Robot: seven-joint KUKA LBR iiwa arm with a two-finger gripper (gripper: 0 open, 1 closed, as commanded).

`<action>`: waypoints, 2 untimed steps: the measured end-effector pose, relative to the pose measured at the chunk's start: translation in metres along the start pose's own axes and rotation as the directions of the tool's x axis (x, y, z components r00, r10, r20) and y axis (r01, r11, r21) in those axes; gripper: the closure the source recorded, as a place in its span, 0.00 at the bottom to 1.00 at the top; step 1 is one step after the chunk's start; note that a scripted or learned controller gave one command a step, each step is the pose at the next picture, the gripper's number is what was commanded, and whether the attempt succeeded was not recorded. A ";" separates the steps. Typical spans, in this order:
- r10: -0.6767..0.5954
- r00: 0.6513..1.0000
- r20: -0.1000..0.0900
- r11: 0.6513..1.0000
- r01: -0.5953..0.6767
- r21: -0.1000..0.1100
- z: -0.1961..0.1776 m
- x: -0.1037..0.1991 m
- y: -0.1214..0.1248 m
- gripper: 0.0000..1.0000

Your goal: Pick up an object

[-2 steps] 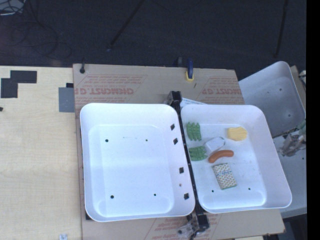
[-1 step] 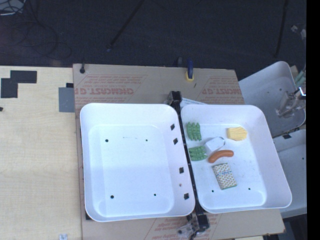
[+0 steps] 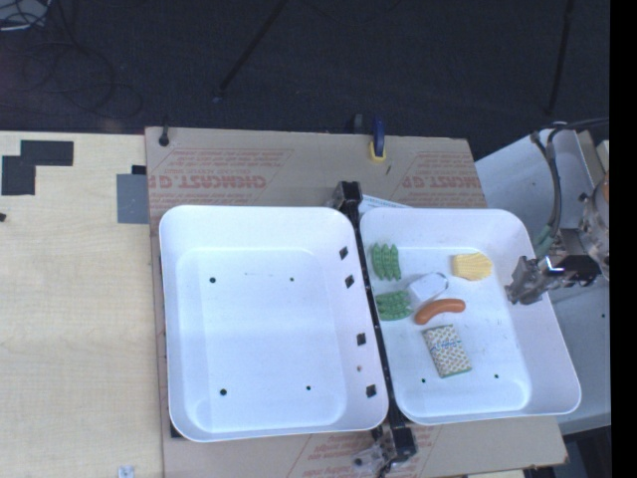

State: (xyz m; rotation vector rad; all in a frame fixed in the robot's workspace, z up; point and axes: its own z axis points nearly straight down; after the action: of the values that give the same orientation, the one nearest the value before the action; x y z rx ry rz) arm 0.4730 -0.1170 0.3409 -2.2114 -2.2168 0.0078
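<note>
White shallow plastic bins, two of them, sit side by side on a brown cardboard sheet over the pale wooden tabletop. Left bin shows bare floor with a few small dark dots. Right bin holds all six objects, clustered in its left and middle part: two green ridged pieces, one upper and one lower, both close to the divider between the bins; one small white rounded piece just right of the lower green one; one orange-red sausage-shaped piece lying roughly level, touching or nearly touching the white piece from below; one yellow chunky piece further right and up, apart from the rest; one rectangular speckled pad, tan with a greenish edge, lying flat below the sausage. Grey metal gripper sits at the right rim of the right bin, well apart from every object, nothing between its fingers; open or closed, cannot tell. One blue-and-yellow clamp at the cardboard's far edge.
</note>
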 end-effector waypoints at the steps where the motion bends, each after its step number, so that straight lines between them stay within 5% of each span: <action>1: -0.003 1.000 0.003 1.000 0.003 -0.021 -0.111 0.054 0.003 1.00; 2: -0.002 1.000 0.002 1.000 0.002 0.005 0.003 0.099 0.002 1.00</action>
State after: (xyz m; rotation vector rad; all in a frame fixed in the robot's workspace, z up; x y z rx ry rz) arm 0.4746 -0.0176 0.3384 -2.2085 -2.2174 0.0154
